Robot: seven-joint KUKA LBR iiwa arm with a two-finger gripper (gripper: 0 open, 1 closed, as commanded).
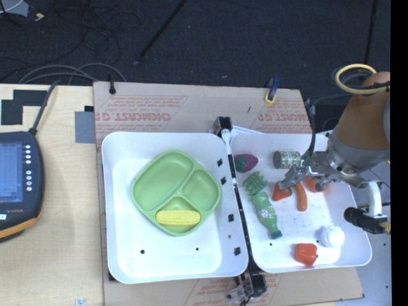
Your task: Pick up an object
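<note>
The carrot (301, 197), a slim orange toy, lies in the upper right part of the right bin (357, 259), pointing roughly down the bin floor. The gripper (295, 177) hangs just above its upper end; whether the fingers are spread or clenched cannot be told from this angle, and nothing is visibly held between them. A second orange piece (281, 191) sits just to the left of the carrot, close under the gripper, and a small red-orange bit (315, 184) shows beside it on the right.

Elsewhere in the same bin, a small can with a green label (286, 159) lies on its side near the top edge, a purple toy vegetable (245, 162) rests near the divider, and a green leafy toy (254, 183) lies just below it. A green bottle (266, 215) lies tilted in the middle, its cap toward the lower right. A red-orange pepper-like toy (306, 253) sits near the bottom edge, with a white round object (331, 236) close to its upper right.

The left bin (121, 247) holds a green divided plate (191, 183), and a yellow corn cob (178, 218) lies in its lower compartment. Both bins rest on a cardboard sheet (178, 110) on the counter (64, 260). A handheld control pendant (18, 177) lies at the far left of the counter.
</note>
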